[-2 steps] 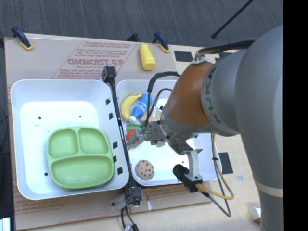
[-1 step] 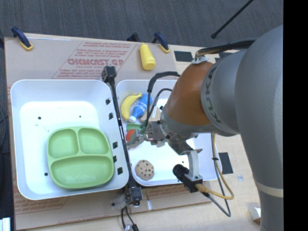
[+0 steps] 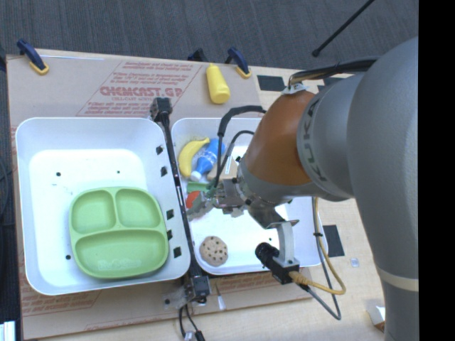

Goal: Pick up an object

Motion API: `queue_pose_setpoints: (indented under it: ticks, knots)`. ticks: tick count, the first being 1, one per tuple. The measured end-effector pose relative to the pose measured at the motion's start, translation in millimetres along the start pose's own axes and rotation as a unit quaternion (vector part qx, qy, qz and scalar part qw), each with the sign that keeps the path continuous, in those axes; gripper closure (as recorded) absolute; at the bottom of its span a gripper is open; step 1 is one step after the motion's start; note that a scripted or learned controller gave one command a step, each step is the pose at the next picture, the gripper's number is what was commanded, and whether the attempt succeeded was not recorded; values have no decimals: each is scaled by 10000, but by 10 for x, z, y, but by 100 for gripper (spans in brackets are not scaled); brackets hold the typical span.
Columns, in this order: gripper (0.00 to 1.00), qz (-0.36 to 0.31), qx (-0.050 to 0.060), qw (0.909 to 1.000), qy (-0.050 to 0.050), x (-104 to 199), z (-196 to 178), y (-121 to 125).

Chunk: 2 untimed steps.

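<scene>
The right bin (image 3: 306, 251) holds a yellow banana (image 3: 189, 154), a blue bottle (image 3: 207, 160), a small red and green item (image 3: 194, 197) and a round cookie (image 3: 213, 250) near the front edge. My gripper (image 3: 220, 197) reaches down into this bin from the right, just right of the red item and below the banana and bottle. The grey arm with its orange band (image 3: 281, 148) covers the bin's middle and right side. The arm hides the fingertips.
The left bin (image 3: 43, 148) holds a green divided plate (image 3: 117, 231). A yellow cylinder (image 3: 217, 84) lies on the cardboard behind the bins. A black divider (image 3: 170, 169) with clips runs between the bins. Cables trail at the front right.
</scene>
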<state>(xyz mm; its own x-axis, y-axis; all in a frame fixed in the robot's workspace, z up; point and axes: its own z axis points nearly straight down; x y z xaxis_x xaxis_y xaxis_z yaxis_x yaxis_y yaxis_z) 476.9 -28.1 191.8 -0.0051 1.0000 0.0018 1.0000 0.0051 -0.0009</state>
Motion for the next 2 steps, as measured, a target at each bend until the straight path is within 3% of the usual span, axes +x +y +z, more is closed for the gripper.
queue_pose_setpoints:
  ticks: [2]
  knots:
    - [0, 0, 0, 10000, 0, 0, 0, 0]
